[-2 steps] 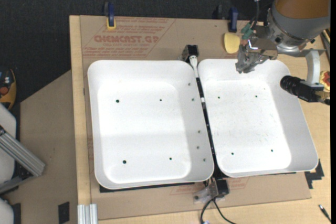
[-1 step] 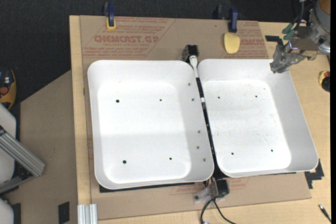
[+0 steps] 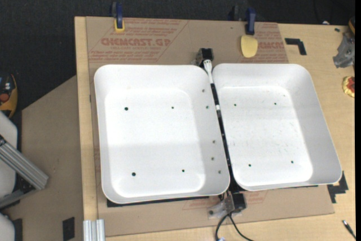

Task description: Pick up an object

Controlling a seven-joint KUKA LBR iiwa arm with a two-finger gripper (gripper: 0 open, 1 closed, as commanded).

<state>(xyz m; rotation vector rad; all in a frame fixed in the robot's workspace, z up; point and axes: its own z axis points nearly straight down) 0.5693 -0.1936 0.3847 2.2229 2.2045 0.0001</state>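
Observation:
Two shallow white bins sit side by side on a brown board. The left bin (image 3: pixel 107 121) shows a bare white floor with a few small dark dots. The right bin (image 3: pixel 316 121) looks the same, with faint speckles on its floor. At the right edge of the view lie a small grey crumpled item (image 3: pixel 343 52) and a red and yellow item (image 3: pixel 350 85), both on the board outside the bins and partly cut off.
Blue clamps (image 3: pixel 117 12) (image 3: pixel 250 17) hold the board's far edge, with a pale yellow pad (image 3: pixel 249 46) under the right one. A black strip with a cable (image 3: pixel 214 101) runs between the bins. Metal framing (image 3: pixel 22 166) stands at the left.

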